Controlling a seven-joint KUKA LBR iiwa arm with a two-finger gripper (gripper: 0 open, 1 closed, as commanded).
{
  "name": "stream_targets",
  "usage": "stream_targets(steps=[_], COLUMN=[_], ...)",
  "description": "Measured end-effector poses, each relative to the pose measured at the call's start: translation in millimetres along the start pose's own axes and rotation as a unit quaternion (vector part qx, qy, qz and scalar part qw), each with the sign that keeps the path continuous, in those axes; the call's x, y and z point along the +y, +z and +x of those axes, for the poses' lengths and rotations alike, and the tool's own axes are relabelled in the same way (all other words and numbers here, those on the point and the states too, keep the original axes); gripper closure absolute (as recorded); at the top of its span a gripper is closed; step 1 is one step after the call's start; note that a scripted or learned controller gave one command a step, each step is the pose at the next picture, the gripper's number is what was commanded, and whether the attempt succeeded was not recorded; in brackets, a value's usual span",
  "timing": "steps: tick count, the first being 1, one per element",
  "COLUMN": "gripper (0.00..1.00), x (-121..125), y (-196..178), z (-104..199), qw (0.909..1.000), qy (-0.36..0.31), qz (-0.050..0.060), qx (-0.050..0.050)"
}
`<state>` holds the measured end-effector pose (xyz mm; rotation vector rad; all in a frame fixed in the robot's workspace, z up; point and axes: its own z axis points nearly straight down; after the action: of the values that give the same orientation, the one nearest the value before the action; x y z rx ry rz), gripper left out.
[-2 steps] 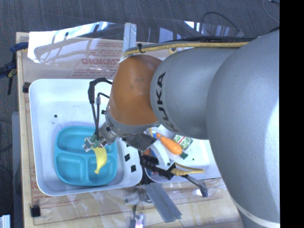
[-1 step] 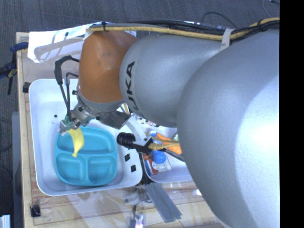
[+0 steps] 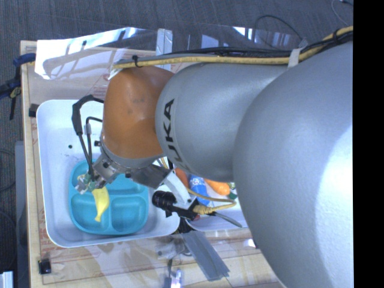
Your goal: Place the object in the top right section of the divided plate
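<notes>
The tool [image 3: 90, 182] sits low over the left bin [image 3: 51, 137], at the upper left edge of the blue divided plate [image 3: 111, 212], and a yellow object [image 3: 101, 203] hangs down from just under it across the plate's middle ridge. Whether the tool is open or closed on that object cannot be told, since the wrist and the orange band [image 3: 132, 116] crowd the spot. The yellow object looks like a small banana-shaped toy: light, likely smooth plastic or rubber, curved, and apt to swing or slip if pinched near one tip. A hold across its thicker middle would seem steadier. Its lower end lies over the plate's lower compartments. Beyond the plate, in the right bin [image 3: 207, 224], lie an orange carrot-like piece [image 3: 217, 188] and other small items, partly hidden by the grey arm [image 3: 258, 137] above the tabletop [image 3: 120, 257].
</notes>
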<state>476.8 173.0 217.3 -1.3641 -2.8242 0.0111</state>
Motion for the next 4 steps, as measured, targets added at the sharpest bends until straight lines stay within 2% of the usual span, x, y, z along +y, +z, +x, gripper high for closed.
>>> stream_targets(steps=[1,2,3,4], gripper=[1.00,1.00,1.00,1.00], x=[-19,-41,21,-28], y=[-60,-24,-25,-52], z=[-70,-52,-19,-35], qw=[1.0000,0.9883,0.9946,0.9700], qy=[0.007,0.153,0.104,0.243], qz=[-0.002,0.000,-0.001,0.000], qx=[-0.001,0.000,0.000,0.000])
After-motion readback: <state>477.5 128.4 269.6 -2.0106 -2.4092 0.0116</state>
